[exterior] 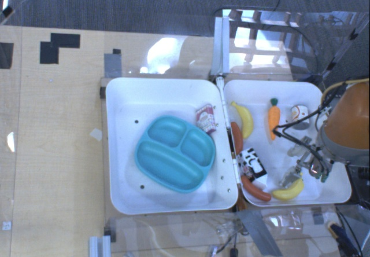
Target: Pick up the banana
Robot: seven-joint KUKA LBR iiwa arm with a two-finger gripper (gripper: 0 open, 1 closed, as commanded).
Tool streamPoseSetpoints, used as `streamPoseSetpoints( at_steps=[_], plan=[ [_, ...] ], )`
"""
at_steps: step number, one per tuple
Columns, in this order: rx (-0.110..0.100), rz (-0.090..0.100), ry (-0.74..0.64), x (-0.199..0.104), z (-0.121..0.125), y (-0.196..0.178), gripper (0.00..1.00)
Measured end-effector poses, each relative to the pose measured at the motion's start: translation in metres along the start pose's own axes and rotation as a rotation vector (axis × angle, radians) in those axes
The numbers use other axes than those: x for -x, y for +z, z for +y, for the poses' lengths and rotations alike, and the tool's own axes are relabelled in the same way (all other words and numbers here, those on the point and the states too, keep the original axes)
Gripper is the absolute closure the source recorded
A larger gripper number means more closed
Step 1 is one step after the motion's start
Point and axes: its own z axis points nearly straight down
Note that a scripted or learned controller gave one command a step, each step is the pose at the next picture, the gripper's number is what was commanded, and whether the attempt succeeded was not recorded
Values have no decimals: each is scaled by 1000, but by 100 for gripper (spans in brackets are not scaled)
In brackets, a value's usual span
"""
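Two yellow bananas lie in the right bin [312, 91]. One banana [245, 120] rests near the bin's upper left, beside an orange carrot [273, 118]. The other banana [295, 190] curves along the bin's front wall. My gripper [289, 179] reaches in from the right and hangs just over this front banana, at or near its top side. The grey wrist and the orange band [348, 124] sit over the bin's right side and hide part of its floor.
The right bin also holds two red sausages [236, 135] [256, 190], a black-and-white block [252, 162] and a small white round object [299, 113]. In the left bin [121, 151] lie a blue divided plate [175, 153] and a small red packet [206, 118].
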Motion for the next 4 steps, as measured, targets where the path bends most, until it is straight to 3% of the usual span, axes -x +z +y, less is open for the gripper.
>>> streamPoseSetpoints(
  at_steps=[1, 2, 3, 4],
  plan=[
    [4, -6, 2, 2, 2, -12, 100],
    [4, -6, 2, 2, 2, -12, 0],
    [0, 1, -46, -1, 3, 0, 0],
    [4, -8, -44, 2, 4, -12, 100]
  ],
)
